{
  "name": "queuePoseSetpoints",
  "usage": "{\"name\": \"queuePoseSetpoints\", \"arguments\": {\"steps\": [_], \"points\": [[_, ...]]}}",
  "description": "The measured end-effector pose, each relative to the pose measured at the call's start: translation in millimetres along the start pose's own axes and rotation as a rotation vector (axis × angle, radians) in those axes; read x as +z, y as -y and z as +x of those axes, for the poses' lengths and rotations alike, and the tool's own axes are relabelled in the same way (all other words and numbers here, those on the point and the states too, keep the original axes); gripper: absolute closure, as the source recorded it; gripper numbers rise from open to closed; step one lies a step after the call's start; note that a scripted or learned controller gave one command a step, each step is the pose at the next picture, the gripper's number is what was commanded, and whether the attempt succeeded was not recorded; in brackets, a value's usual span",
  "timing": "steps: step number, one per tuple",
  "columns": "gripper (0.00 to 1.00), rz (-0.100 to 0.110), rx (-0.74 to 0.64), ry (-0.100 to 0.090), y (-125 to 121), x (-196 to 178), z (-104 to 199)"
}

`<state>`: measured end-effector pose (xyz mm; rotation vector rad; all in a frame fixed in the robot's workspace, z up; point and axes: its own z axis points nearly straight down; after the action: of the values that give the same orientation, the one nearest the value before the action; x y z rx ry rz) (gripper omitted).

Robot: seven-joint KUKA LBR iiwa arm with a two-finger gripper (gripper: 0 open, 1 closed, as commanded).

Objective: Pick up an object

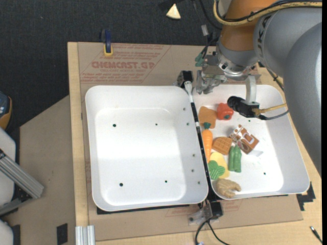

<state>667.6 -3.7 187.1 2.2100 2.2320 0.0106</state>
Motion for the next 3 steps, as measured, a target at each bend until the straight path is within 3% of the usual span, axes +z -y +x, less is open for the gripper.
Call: {"name": "queuePoseSetpoints", "arguments": {"steps": [1, 2, 3], "points": [[1.00, -0.017, 0.001, 0.001, -3, -167, 61], [1.00, 0.000, 0.008, 0.005, -1, -166, 56], [1.00, -0.003, 0.007, 0.006, -1, -176, 57]]}}
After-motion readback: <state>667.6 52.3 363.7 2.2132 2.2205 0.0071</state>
